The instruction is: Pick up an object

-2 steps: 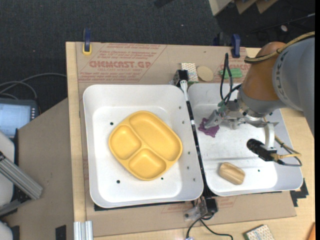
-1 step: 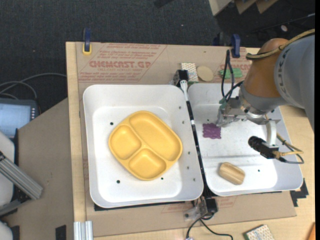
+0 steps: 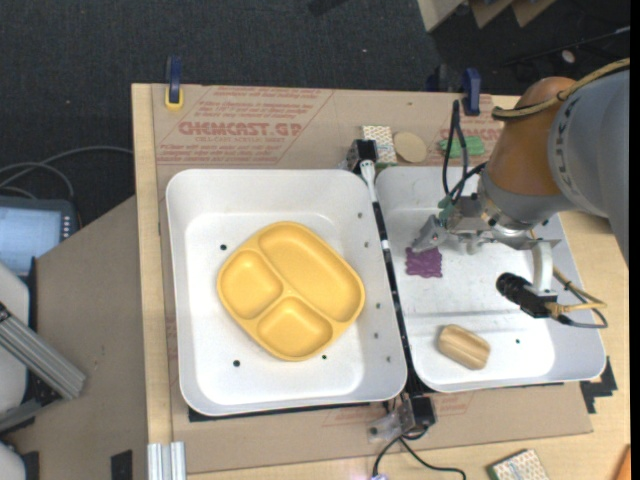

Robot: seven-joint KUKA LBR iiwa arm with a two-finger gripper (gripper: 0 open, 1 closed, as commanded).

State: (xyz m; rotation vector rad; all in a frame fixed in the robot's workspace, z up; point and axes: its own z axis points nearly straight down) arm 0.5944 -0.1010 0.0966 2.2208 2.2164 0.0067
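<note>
Reaching in from the right, the grey arm (image 3: 590, 138) with its orange band bends down over the right bin (image 3: 560, 363), its wrist hanging above the bin's far half. Beneath it the bench (image 3: 250, 128) carries a brown board printed with red lettering, and both white bins sit side by side on that board, their inner walls touching along the middle. Filling much of the left bin (image 3: 190, 268) is a yellow divided tray (image 3: 290, 288) with three compartments, lying flat and turned at an angle. At the arm's end the gripper (image 3: 432, 236) points toward the left, low over the right bin's floor; its fingers look spread a little, with nothing between them. Just below the fingertips lies a small purple object (image 3: 424, 262), flat on the bin floor, close to the gripper but not gripped. Near the front of the same bin rests a tan wooden block (image 3: 463, 346), well apart from the gripper. A round tan disc (image 3: 410, 147) lies on the board beyond the bins.
</note>
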